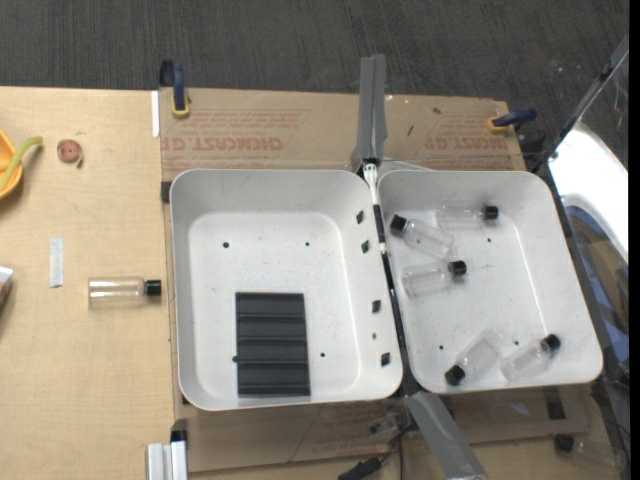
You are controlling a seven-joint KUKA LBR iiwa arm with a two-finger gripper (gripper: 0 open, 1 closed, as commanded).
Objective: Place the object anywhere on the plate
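Note:
A black ridged plate [271, 345] lies flat in the left white bin [200, 268], near its front wall. Several clear small bottles with black caps lie on their sides in the right white bin [560, 258]. One bottle [463, 213] is at the back, another [418, 232] lies just left of it, and a third [432, 276] rests near the middle. More bottles [473, 356] lie close together at the front right. None of them touches the plate.
Another clear bottle [118, 289] lies on the wooden bench left of the bins, beside a small pale strip [56, 263]. A yellow object [10, 163] and a red disc [68, 150] sit at the far left. A pale curved body [590, 173] stands beyond the right bin.

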